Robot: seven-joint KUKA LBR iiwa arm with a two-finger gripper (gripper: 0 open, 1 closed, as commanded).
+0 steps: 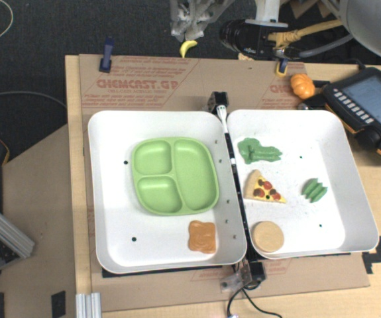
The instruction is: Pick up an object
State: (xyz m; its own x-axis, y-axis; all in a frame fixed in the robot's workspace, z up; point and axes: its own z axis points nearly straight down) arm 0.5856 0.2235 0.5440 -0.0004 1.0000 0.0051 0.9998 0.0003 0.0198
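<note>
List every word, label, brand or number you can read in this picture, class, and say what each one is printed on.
"CHEMCAST GP", red print on the brown board behind the left bin.
A second red print on that board behind the right bin: too faint to read.
Handheld controller: keys and screen too small to read.

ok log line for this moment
claw above bench, beyond bins | holds yellow banana | green tray in left bin | pizza slice in right bin
</note>
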